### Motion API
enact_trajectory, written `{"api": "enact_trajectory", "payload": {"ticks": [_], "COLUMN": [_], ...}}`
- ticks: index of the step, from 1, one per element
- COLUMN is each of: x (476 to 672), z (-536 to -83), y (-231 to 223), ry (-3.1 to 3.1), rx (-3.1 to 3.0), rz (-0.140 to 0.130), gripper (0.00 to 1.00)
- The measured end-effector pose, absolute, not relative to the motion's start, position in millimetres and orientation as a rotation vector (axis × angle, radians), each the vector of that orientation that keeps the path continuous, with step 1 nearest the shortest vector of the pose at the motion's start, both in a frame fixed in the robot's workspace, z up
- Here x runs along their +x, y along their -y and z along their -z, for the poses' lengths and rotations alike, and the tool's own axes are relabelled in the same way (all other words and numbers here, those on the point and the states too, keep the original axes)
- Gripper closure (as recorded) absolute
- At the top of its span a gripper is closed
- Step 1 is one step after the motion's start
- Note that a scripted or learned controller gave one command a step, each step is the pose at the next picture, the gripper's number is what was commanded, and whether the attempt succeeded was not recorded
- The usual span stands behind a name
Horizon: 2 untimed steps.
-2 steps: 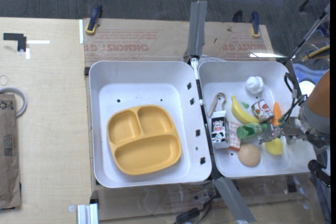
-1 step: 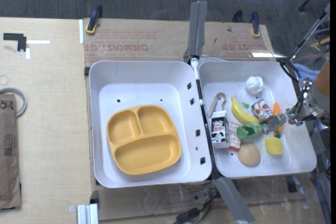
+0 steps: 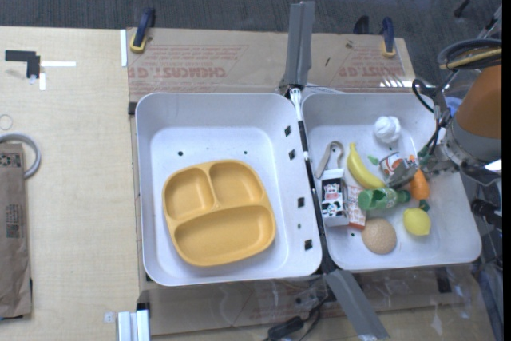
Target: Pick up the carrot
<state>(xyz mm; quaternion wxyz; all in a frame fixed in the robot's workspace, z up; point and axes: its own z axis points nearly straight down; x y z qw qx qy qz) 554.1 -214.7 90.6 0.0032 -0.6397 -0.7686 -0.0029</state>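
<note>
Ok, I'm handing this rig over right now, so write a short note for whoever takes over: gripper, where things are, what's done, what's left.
Gripper: over the right bin's right side, beside the carrot; the view does not settle whether it is open or shut.
Carrot: lying in the right bin, next to a green bottle, with a lemon just below it in the picture. A banana and a small milk carton lie further left.
Left bin: holds a yellow divided plate.
Done: arm brought to the carrot.
Left: grasp and lift the carrot.
</note>
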Motion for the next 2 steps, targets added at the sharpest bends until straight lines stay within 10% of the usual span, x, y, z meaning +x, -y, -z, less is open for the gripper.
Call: {"api": "enact_trajectory", "payload": {"ticks": [1,2], "x": [555.9,557.5], "z": [-102.9,-112.4], "y": [216.0,215.5], "ry": [2.413,2.417], "rx": [-2.011,-2.013], "rz": [0.011,0.012], "gripper": [1.00,1.00]}}
